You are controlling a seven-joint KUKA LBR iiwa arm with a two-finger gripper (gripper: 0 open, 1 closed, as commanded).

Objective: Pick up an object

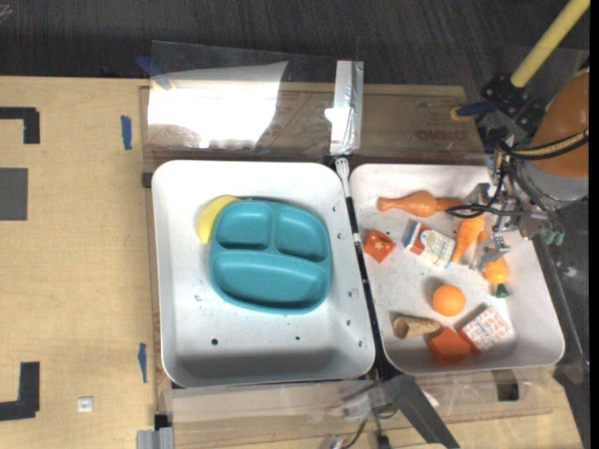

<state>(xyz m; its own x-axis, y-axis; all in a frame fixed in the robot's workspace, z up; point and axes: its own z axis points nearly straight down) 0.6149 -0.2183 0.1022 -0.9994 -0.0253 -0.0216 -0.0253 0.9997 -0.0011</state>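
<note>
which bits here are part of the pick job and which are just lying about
In the job:
gripper
right bin
carrot
orange ball
chicken drumstick
small carton

Lying about:
left bin
teal divided plate
yellow piece tucked under the plate

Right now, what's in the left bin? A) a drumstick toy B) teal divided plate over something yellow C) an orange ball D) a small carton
B: the teal divided plate lies in the left bin, with a yellow item peeking out at its upper-left edge.
</note>
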